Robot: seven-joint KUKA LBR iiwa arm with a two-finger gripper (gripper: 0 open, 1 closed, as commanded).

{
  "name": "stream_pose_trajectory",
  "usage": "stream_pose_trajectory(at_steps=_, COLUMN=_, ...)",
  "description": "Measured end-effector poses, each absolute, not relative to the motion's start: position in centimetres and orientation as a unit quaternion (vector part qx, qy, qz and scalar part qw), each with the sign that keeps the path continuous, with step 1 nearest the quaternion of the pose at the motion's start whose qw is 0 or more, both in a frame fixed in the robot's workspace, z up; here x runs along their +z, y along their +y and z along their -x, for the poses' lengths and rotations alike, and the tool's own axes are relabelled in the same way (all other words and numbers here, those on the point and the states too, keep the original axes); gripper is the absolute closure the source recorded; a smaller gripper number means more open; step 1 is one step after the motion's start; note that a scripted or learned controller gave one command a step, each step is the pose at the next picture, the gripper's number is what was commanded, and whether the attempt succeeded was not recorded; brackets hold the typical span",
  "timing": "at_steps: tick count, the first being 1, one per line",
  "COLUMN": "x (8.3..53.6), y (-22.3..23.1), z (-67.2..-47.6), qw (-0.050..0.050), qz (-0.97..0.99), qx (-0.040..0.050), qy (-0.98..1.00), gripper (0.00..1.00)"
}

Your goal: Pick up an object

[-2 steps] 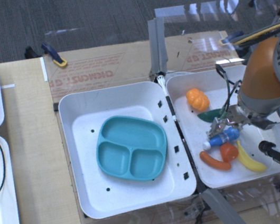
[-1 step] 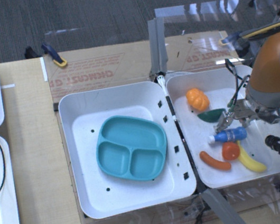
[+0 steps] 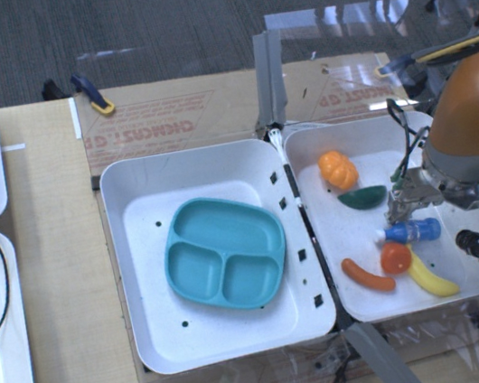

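1. Left bin [image 3: 131, 251]: holds a teal divided plate [image 3: 225, 253] with three compartments, lying flat and turned at a slant near the bin's middle.
2. Right bin [image 3: 350, 299]: holds six toy items. An orange pumpkin-like piece [image 3: 338, 169] sits toward the far left corner. A dark green, leaf-shaped piece [image 3: 364, 198] lies just in front of it.
3. A blue bottle [image 3: 414, 231] lies on its side near the bin's centre. A red tomato-like ball [image 3: 395, 257] sits just beside it on the near side, appearing to touch it.
4. An orange-red sausage [image 3: 368, 274] lies near the front left of the right bin. A yellow banana [image 3: 433, 279] lies at the front, beside the red ball.
5. Arm: enters from the right, orange band above the wrist, reaching over the right bin.
6. Gripper [image 3: 405, 207]: positioned directly above the blue bottle, close to its upper edge. Finger spread cannot be determined; contact with the bottle cannot be confirmed.
7. Nothing is visibly held between the fingers.
8. Bench: a cardboard sheet [image 3: 171, 115] lies behind the bins.
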State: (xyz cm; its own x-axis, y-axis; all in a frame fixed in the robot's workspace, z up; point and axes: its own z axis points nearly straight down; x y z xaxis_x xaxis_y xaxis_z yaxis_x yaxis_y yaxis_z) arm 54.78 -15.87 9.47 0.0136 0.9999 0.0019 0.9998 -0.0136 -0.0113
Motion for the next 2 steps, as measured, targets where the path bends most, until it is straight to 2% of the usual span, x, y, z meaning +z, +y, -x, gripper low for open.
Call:
stream_pose_trajectory(at_steps=1, x=9.47, y=-15.87, z=-54.77, qw=0.005, qz=0.712, qx=0.0033, qy=-0.702, gripper=0.00)
stream_pose_trajectory(at_steps=2, x=10.05, y=-15.89, z=-54.66, qw=0.007, qz=0.712, qx=0.0051, qy=-0.702, gripper=1.00)
